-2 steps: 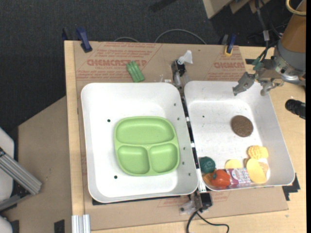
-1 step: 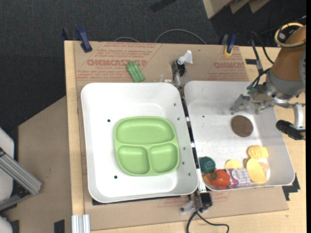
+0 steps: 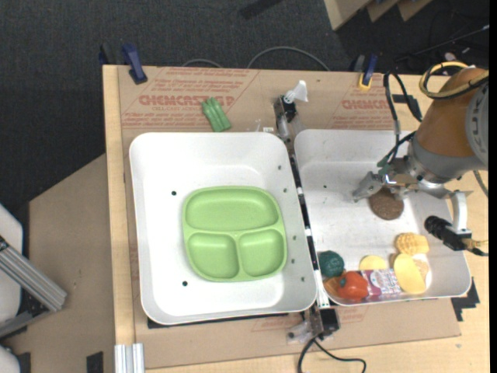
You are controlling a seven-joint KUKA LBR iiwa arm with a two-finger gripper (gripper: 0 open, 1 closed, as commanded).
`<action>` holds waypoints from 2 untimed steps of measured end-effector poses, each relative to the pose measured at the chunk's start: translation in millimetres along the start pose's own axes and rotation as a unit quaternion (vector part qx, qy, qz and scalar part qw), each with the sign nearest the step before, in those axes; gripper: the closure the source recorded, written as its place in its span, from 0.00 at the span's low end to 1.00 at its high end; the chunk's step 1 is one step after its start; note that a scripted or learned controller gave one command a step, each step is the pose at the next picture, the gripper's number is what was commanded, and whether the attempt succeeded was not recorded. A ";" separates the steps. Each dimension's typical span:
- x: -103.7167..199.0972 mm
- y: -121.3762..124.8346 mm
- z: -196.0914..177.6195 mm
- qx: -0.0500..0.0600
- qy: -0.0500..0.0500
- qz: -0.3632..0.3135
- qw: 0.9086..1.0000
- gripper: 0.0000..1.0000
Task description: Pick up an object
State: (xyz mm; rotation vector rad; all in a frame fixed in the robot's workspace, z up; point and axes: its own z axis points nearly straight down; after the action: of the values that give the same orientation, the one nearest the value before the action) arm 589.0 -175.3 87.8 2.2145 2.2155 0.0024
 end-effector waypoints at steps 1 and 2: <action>-2.3 2.6 -12.9 -0.003 -0.001 0.001 1.000 1.00; -42.8 15.9 -39.9 0.002 0.001 0.001 1.000 1.00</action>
State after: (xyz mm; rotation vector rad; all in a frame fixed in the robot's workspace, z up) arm 604.7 -217.9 128.0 2.2199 2.2148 0.0009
